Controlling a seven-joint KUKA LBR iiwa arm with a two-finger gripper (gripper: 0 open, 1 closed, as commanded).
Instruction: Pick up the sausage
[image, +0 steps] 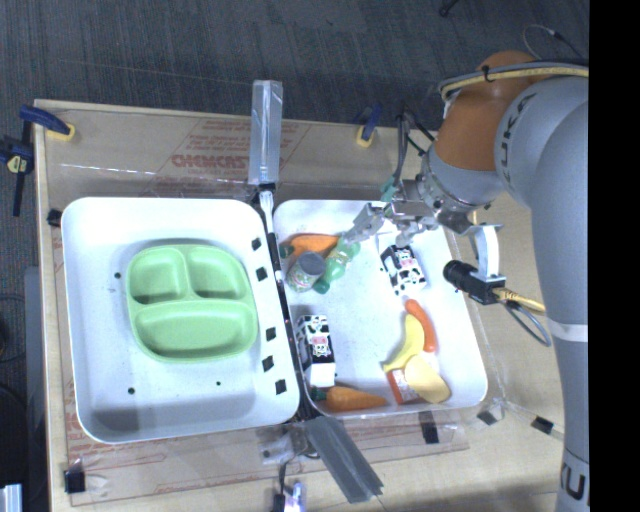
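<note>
The sausage (421, 325) is a short red-orange curved piece in the right part of the right bin (455, 330). It lies against a yellow banana (403, 349). My gripper (383, 218) hangs over the far edge of the right bin, well behind the sausage and a little to its left. It is close to the top of a green bottle (336, 262). A small cow-print carton (403, 268) lies between the gripper and the sausage.
The right bin also holds a carrot (311, 242), a grey-capped item (303, 268), a second cow-print carton (318, 350), another carrot (355, 400) and a yellow and orange piece (420, 380). A green divided plate (190, 300) sits in the left bin (90, 400).
</note>
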